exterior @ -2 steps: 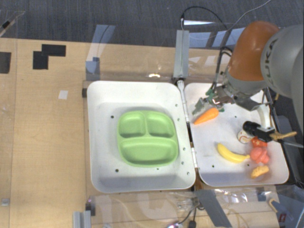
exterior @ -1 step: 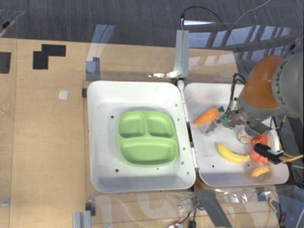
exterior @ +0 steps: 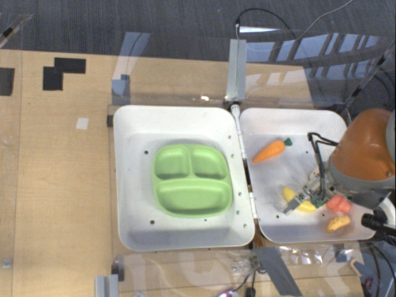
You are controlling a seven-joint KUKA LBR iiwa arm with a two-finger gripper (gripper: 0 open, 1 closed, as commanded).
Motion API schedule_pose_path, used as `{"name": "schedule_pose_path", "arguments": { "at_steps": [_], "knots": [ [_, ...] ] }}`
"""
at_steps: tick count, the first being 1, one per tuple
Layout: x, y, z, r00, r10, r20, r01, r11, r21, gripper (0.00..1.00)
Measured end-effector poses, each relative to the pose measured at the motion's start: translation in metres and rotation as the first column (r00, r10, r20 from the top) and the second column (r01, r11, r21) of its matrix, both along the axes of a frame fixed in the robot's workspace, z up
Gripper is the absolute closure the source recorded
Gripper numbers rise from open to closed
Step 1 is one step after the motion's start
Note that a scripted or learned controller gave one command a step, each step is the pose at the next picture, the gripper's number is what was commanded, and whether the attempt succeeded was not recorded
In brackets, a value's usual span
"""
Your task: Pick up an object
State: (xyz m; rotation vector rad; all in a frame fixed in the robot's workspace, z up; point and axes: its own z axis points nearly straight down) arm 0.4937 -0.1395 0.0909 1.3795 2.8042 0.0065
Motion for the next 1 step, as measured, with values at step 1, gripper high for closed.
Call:
{"name": "schedule_pose_path", "arguments": {
  "at_steps": [1],
  "knots": [
    [0.0029, 0.0019, 0.0118, 1.0, -0.001, 0.007, 0.001, 1.0, 0.003, 1.0]
  ]
}}
